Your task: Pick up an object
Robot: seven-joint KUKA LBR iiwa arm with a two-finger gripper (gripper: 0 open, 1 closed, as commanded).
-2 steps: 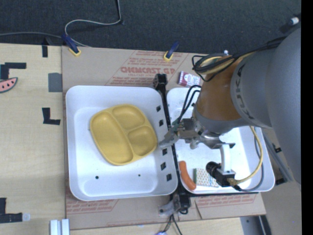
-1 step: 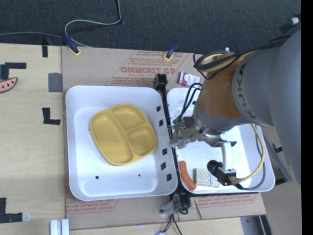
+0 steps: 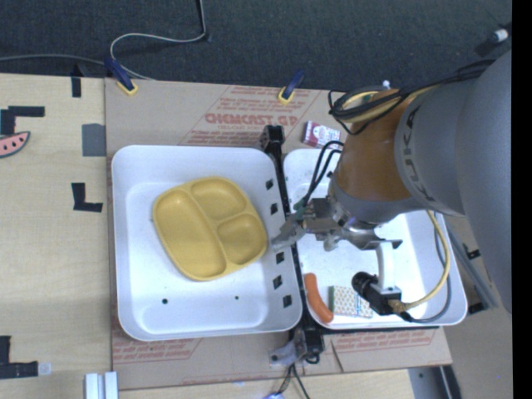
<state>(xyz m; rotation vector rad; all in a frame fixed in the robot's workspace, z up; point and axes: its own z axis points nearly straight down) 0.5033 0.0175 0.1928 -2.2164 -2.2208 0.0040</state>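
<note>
The arm hangs over the right bin [image 3: 455,299], its orange band and grey wrist covering most of that bin's floor. The tool [image 3: 293,229] sits low at the divider between the two bins, pointing toward the left one; from here I cannot tell whether it is released or clenched, and nothing shows as held in it.

Just beyond the tool's tip, in the left bin [image 3: 133,248], lies a yellow divided plate [image 3: 210,227] with three compartments, flat on the bin floor, its near edge close beside the tool, touching or not I can't say.

Below the tool, in the right bin's front corner, an orange hot dog toy [image 3: 317,298] lies near the divider, with a small patterned packet [image 3: 351,302] just beside it on the side away from the divider. Behind the arm, on the cardboard-covered surface [image 3: 241,123], a small red and white wrapper [image 3: 319,134] rests outside the bins.
</note>
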